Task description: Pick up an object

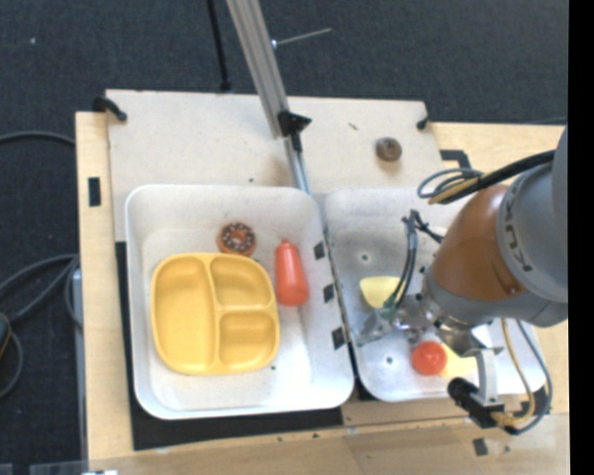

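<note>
Arm (pixel 495 255) is reaching in from 3 o'clock and hanging low over the right bin (pixel 351 216), so I'm reading this as the approach/descend step of a pick, nothing lifted yet. Gripper (pixel 408 323) is sitting down among the bin contents, mostly hidden under the wrist and cables; can't tell how it's set or whether it's pinching anything. Likely targets: a red ball (pixel 428 358) lying at about 5 o'clock from the gripper, just beside it, and a pale yellow piece (pixel 378 290) at about 10 o'clock from it, also close; another pale yellow bit (pixel 462 366) is peeking out at 3 o'clock of the ball, and I can't tell whether it's a separate item. Next move is calling for centring over one single item, probably the ball, and dropping squarely so it isn't getting nudged toward the bin wall. Count: two white bins; in the left bin (pixel 144 384) one yellow divided tray (pixel 215 313), one brown donut (pixel 237 237) at 12 o'clock of the tray, one orange-red carrot-like piece (pixel 291 273) at its 3 o'clock; right bin is holding one red ball and one or two pale yellow pieces; one small brown disc (pixel 388 149) is lying on the bench at 12 o'clock of the right bin
</note>
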